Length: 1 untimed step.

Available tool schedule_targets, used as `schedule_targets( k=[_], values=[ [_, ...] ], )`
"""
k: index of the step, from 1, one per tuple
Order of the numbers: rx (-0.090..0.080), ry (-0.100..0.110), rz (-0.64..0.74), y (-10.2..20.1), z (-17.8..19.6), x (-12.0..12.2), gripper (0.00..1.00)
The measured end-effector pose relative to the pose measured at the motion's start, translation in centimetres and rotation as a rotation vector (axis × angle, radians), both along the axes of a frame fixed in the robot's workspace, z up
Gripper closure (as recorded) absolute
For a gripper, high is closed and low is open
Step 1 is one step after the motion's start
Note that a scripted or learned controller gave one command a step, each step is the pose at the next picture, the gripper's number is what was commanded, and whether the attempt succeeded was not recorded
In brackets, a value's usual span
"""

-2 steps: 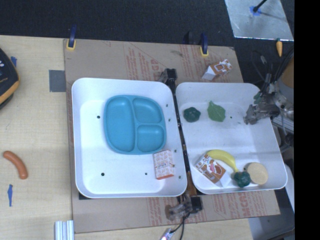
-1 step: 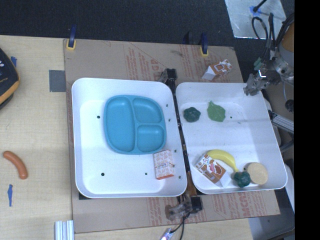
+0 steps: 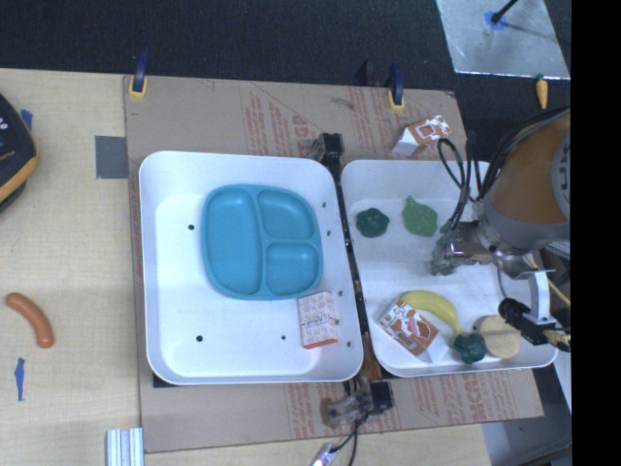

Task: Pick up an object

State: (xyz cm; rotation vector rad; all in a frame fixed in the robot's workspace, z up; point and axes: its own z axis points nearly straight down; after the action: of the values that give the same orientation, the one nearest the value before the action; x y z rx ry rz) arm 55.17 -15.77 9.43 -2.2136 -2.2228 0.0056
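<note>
A: Left bin point(image 3: 165, 260): blue divided plate point(image 3: 262, 241), small packet point(image 3: 317, 318) near-right of it.
B: Right bin point(image 3: 388, 178): banana point(image 3: 434, 306) and carton point(image 3: 409, 328) near, two green pieces far. Pincer point(image 3: 448, 257) above mid-bin; grip state unclear.

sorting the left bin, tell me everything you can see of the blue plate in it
The blue plate is a light-blue divided tray with rounded corners that looks like smooth plastic. It has three compartments: one long section on its left and two smaller ones stacked on its right. It lies flat, face up, turned slightly askew, in the upper middle of the left bin, resting on the bin's floor. A small red-and-white packet lies just off its lower right corner; whether they touch I cannot tell.
</note>
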Motion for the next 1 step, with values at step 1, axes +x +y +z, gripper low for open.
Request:
schedule_targets(
  k=[1],
  values=[
    [-0.002,-0.006,0.0,-4.73,9.04,10.52,0.0]
  ],
)
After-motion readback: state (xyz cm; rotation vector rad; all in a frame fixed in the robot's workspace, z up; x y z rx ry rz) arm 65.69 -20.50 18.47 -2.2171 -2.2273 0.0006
